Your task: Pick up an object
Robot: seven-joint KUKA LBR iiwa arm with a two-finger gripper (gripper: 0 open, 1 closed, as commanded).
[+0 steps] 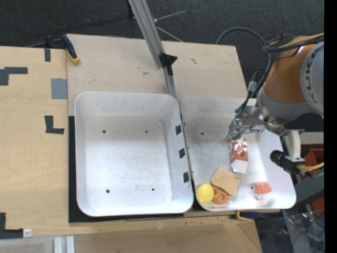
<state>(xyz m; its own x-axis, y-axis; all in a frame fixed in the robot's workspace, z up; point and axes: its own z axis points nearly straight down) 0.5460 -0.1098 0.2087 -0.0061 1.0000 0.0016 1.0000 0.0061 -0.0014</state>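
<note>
My gripper (pixel 240 133) hangs over the right bin (pixel 208 121), just above the top end of a red and white carton (pixel 239 155) that lies lengthwise on the bin floor. The arm's grey and orange wrist covers most of the view of the gripper. Lower in the same bin lie a slice of toast (pixel 225 181), a yellow lemon (pixel 205 194), an orange pretzel-shaped piece (pixel 220 197) and a small white and orange bottle (pixel 261 190).
The left bin (pixel 126 152) sits beside the right one, sharing a raised rim in the middle. A slanted metal rail (pixel 150 30) crosses the bench at the back. The arm body and black fixtures (pixel 287 162) crowd the right bin's right side.
</note>
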